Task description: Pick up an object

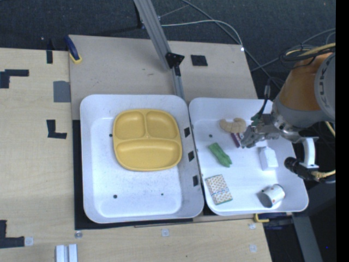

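**Robotics lab bench, not a home or shop**

Lab/test cell. Evidence: plywood bench (136,64) w/ black tape markers stuck on it at 9 and 12 o'clock, looks like calibration/position marks. Two shallow white bins (92,162) side by side at center, fixed layout. Grey industrial arm w/ orange band (305,89) at 3 o'clock. Loose cables (207,23) trailing over dark carpet-like floor at 12–1 o'clock. Slanted metal pole (155,29) clamped to bench at 12 o'clock, prob. a rig mount. Bin contents are random test props: yellow divided plate (147,140) in left bin, assorted small items (220,153) in right bin. Blue-yellow clamp (73,50) on the bench edge at 10 o'clock.
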Controlling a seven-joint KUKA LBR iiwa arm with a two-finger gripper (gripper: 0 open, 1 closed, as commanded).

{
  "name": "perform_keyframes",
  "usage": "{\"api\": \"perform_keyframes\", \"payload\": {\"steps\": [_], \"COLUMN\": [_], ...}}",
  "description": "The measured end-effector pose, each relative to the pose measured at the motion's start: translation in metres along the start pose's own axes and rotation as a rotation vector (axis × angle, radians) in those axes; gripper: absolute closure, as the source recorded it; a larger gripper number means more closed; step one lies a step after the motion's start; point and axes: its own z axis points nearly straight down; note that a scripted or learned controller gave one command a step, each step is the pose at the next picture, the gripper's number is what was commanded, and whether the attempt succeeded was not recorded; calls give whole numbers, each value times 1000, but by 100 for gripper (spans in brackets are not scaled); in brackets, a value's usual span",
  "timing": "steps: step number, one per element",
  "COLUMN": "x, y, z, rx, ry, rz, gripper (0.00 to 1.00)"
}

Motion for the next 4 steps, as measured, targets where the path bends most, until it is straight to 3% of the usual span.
{"api": "perform_keyframes", "payload": {"steps": [1,4], "x": [0,162], "y": [1,-61], "z": [-48,-67], "rx": [-1,4], "ry": [-1,2], "rz": [0,-5], "gripper": [100,100]}}
